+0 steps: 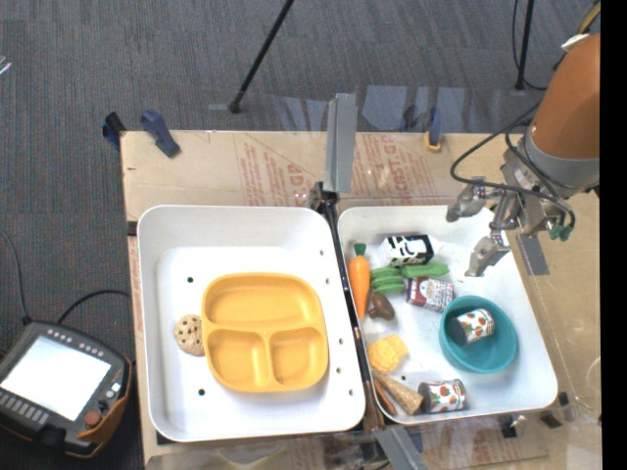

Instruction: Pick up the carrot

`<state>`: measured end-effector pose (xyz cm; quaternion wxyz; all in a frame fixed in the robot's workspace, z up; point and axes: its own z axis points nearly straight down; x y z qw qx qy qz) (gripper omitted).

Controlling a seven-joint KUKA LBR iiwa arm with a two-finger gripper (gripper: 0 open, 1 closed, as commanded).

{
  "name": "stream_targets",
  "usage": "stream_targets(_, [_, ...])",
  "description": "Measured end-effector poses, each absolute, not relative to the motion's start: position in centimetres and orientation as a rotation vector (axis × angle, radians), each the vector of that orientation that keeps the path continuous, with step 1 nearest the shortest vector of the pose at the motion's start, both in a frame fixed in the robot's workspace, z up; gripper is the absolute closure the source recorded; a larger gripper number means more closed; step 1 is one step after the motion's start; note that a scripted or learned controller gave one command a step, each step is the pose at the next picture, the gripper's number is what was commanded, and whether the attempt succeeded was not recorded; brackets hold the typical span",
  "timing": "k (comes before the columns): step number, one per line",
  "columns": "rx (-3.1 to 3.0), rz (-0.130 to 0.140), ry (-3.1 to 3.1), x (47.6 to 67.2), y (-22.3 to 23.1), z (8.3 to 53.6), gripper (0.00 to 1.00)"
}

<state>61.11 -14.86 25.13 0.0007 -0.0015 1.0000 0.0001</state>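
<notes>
Seen from above, a counter (245, 169) carries two shallow white bins side by side. The carrot (360, 284) lies in the right bin (544, 360), hard against its left wall, orange body pointing toward the viewer and green top away. Just beside it to the right are a green vegetable (402, 278) and a small brown item (380, 307); a corn cob (388, 353) sits nearer the viewer.

The claw (490, 233) hangs above the far right part of that bin, well apart from the carrot. Its fingers look spread open, with nothing between them.

The carrot looks like a toy: probably light, stiff and smooth, so it may slip. The thick middle of the body seems the best place to grip, though the bin wall on one side and the green vegetable on the other leave little room for fingers.

The arm is cut off at the right edge. The brown item is too small to identify. The left bin (167, 262) holds a yellow divided plate (265, 331) and a cookie (189, 334).
</notes>
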Motion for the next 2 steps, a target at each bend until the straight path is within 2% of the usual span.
stream_targets(1, [-0.021, 0.008, 3.154, 61.2, -8.3, 11.4, 0.0])
stream_targets(2, [0.418, 0.001, 3.115, 50.6, -8.4, 10.2, 0.0])
